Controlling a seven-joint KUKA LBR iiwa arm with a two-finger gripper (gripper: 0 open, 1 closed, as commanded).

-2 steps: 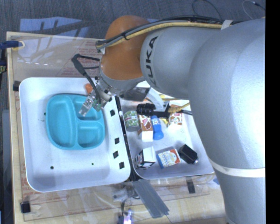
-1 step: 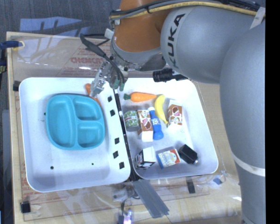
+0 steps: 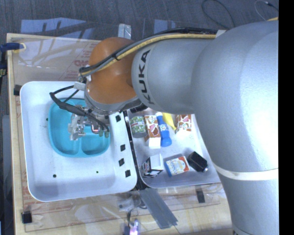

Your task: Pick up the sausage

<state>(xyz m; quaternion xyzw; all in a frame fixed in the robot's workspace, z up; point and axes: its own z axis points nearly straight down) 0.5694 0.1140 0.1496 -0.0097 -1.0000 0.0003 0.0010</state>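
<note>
- Reaching in from the right, grey arm (image 3: 225,82) with orange band (image 3: 110,72) above the wrist, spanning the right bin (image 3: 206,177) and ending over the left bin (image 3: 39,180).
- Hanging over a blue two-hollow dish (image 3: 59,136) in the left bin: gripper (image 3: 82,126), metal parts low above the dish's middle.
- Cannot tell whether gripper is released or clenched; nothing clearly seen between its parts.
- Looping beside the wrist, black cable (image 3: 63,99) above the dish's upper edge.
- Sausage: cannot be made out with certainty; no sausage-shaped item clearly visible in either bin, much of the right bin hidden under the arm.
- Lying in the right bin, partly under the arm: small green-labelled can (image 3: 137,125), brown and white carton (image 3: 153,131), blue bottle (image 3: 164,131), red and white packet (image 3: 184,123), blue and orange box (image 3: 177,165), black object (image 3: 198,161) just beside that box.
- Sitting side by side on the surface (image 3: 54,58), both white bins, edges touching at the middle.
- Clamped at the surface's upper left corner, blue clamp (image 3: 10,47).
</note>
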